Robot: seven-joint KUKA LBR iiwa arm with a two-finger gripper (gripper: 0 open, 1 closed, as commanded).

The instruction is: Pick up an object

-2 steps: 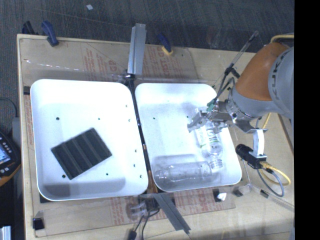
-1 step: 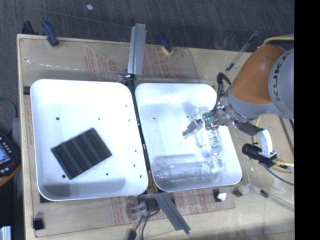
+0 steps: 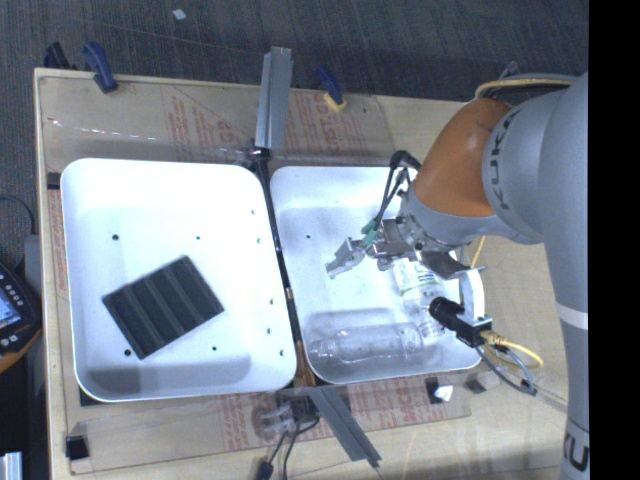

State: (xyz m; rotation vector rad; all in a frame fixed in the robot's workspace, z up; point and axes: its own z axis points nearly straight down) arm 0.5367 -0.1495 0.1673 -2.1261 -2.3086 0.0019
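Two bins. Clear bottle (image 3: 368, 346) lies lower right of frame, along the right bin's (image 3: 300, 218) lower wall; gripper (image 3: 345, 258) above it, finger state indiscernible (glare). Risk: slick round plastic rolling away.

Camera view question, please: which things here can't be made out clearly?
- Gripper: finger state unclear, small and blurred against the right bin.
- Clear plastic bottle: transparent, outline faint; cap end hidden under the arm.
- Labelled item: mostly covered by the wrist.
- Black ridged panel: fully visible.
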